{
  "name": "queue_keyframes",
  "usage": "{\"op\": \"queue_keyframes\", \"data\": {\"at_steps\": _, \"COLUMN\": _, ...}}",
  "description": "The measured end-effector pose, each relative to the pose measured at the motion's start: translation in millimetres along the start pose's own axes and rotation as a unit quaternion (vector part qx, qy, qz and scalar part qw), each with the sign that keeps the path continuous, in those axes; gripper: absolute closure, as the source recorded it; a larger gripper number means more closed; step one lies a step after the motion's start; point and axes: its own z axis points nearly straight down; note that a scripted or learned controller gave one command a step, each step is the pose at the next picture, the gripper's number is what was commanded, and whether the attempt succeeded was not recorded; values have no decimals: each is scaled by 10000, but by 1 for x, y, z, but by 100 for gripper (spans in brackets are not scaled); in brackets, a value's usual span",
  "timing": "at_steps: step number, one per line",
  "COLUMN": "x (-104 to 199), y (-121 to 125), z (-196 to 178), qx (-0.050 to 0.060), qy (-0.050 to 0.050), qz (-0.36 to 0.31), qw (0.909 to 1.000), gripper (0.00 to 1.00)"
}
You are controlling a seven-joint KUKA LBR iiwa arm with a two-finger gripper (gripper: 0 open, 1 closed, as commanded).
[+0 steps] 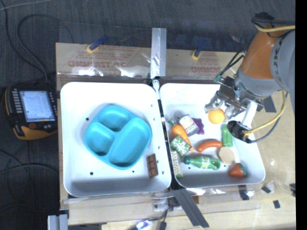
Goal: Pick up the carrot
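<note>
— Any room around the carrot?
— Hardly. A purple packet touches its upper right, a green box sits just below, and the bin wall crowds its left.
— And above?
— Open from above, and the bin's upper left is bare.

Bright, even overhead light; soft focus throughout

The two white bins are the brightest areas and come close to washing out, so their walls and floors show little texture, while the dark carpet around the bench stays dim and grainy. Shadows are soft and short: a faint one lies under the blue divided tray, and small ones sit beneath the items in the right bin. Glare streaks across the clear plastic sheet behind the bins and off the metal strip between them. Fine detail is smeared; labels on packages are unreadable, and the arm at the right looks slightly blurred
</note>
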Motion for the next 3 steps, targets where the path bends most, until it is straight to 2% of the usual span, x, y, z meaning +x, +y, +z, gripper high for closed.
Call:
{"op": "queue_keyframes", "data": {"at_steps": 1, "x": 26, "y": -3, "z": 39, "qx": 11, "qy": -9, "qz": 22, "qw": 10000, "gripper": 100}}
{"op": "queue_keyframes", "data": {"at_steps": 2, "x": 29, "y": -29, "z": -9, "qx": 8, "qy": 5, "qz": -285, "qw": 9996, "gripper": 100}}
{"op": "queue_keyframes", "data": {"at_steps": 3, "x": -19, "y": -31, "z": -13, "qx": 4, "qy": -6, "qz": -400, "qw": 9992, "gripper": 100}}
